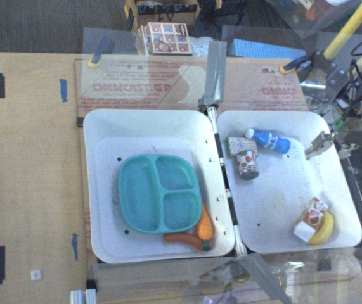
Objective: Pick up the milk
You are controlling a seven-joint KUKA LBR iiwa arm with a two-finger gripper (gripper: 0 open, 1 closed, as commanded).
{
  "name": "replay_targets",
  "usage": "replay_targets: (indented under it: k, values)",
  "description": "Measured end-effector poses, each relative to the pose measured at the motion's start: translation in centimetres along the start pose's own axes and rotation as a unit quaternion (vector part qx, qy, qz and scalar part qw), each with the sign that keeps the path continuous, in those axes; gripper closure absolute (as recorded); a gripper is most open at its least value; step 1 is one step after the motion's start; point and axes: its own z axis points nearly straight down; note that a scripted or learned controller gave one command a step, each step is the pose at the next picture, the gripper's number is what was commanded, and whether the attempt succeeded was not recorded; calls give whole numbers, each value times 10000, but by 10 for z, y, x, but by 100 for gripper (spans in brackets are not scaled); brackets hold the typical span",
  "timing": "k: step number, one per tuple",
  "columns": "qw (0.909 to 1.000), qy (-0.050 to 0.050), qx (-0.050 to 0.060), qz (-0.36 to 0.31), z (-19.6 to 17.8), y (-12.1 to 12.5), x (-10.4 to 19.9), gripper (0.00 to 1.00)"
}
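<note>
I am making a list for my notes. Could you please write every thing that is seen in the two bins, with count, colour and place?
shallow white plastic bins: 2, white, side by side on the bench
teal plastic divided plate: 1, teal, middle of the left bin
orange toy carrot: 1, orange, left bin, by the plate's lower right corner
reddish toy sausage: 1, red-brown, left bin, below the plate
blue plastic bottle with white cap: 1, blue, lying at the top of the right bin
small can with red and white label: 1, right bin, below the bottle
small grey patterned packet: 1, right bin, left of the bottle
small white and red milk carton: 1, right bin, lower right
yellow toy banana: 1, yellow, touching the carton
gripper: 1, grey, over the right bin's upper right rim
</note>
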Motion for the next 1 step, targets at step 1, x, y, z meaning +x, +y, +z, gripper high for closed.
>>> replay_targets:
  k: [1]
  values:
    - [10000, -11, -17, -7, -11, 1, 0, 100]
